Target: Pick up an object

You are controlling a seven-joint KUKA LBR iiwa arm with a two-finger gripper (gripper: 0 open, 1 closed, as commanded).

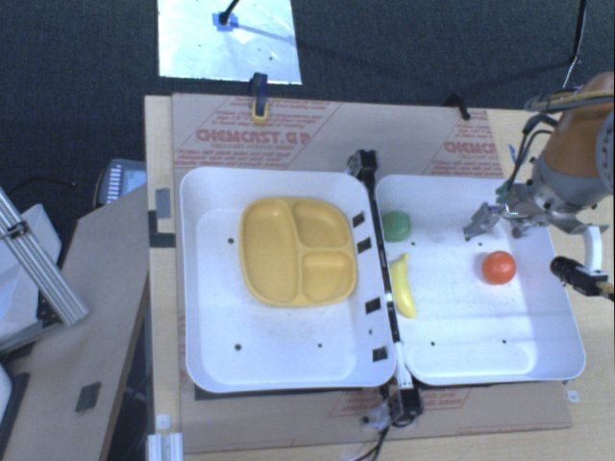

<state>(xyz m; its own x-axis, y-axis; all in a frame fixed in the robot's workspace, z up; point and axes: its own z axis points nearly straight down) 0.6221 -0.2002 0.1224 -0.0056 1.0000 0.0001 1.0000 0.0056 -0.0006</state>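
In the right bin [461, 353] lie three small objects. A green round piece [396, 225] sits at its upper left, a yellow banana [404, 287] lies along its left wall, and an orange-red ball [498, 267] rests toward the right. My gripper [500, 223] hangs over the upper right of this bin, just above and behind the orange-red ball. It is open, with one grey finger [479, 225] splayed to the left and nothing between the fingers.
A yellow divided plate [296, 251] lies in the middle of the left bin [207, 334]. A black-clipped ridge [377, 267] separates the two bins. The arm's orange band [586, 137] comes in from the right edge.
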